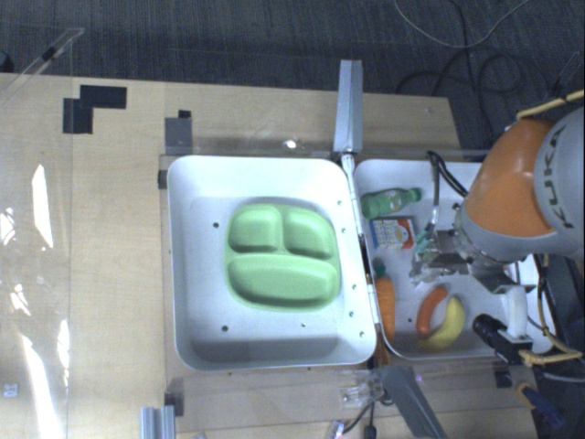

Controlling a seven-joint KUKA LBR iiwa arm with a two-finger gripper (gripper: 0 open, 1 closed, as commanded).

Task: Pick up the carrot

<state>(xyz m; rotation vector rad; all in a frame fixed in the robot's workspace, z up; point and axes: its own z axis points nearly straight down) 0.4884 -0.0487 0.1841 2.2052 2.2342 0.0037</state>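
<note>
Pincer: low inside the right bin, at the end of the grey arm; its metal parts blur together from above, so whether it is spread or pressed together cannot be told. Nothing is seen between its tips.
Arm: grey with an orange band, entering over the right bin's right side and covering that part of it.
Right bin: shallow, white, holding all the loose items.
Carrot: orange, lying lengthwise against the right bin's left wall, in the near-left corner; apart from the pincer, down and to the left of it.
Sausage: reddish, near the right bin's front wall, right of the carrot and below the pincer.
Banana: yellow, curved, touching the sausage on its right side, at the right bin's front wall.
Bottle: green with a white cap end, lying on its side toward the right bin's far-left corner.
Packet: small, printed in red and blue, just in front of the bottle, left of the pincer.
Left bin: white, adjoining the right bin's left wall.
Tray: green, three compartments, at the left bin's middle.
Surface: pale wood, carrying both bins.
</note>
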